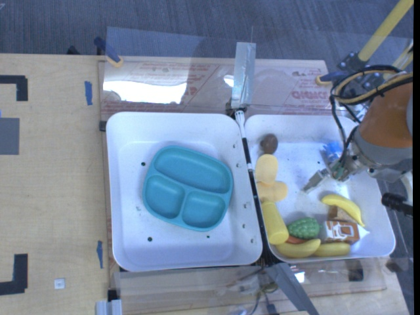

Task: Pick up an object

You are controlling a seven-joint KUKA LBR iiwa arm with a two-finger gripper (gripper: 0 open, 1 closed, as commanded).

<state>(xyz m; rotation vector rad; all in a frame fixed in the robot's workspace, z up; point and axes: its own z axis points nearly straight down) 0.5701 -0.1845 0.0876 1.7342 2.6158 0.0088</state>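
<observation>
The right bin (384, 245) holds several toy foods. A yellow banana (344, 207) lies near its right wall, with a small printed carton (342, 231) just below it. A green broccoli-like piece (304, 228) sits beside the carton, over an orange piece (296, 240) and a second yellow banana (307, 248). Pale yellow pieces (266, 170) and a yellow cylinder (275, 225) line the left wall. A brown lump (268, 143) lies at the back, and a blue item (331, 151) sits near the arm. My gripper (314, 182) hangs over the bin's bare middle, just up and left of the banana, with nothing seen in it.
The left bin (125, 241) bears a teal divided plate (188, 188). A metal divider post (244, 74) rises behind the two bins. Cables (354, 87) and the arm's orange band (390, 120) crowd the right bin's far right side.
</observation>
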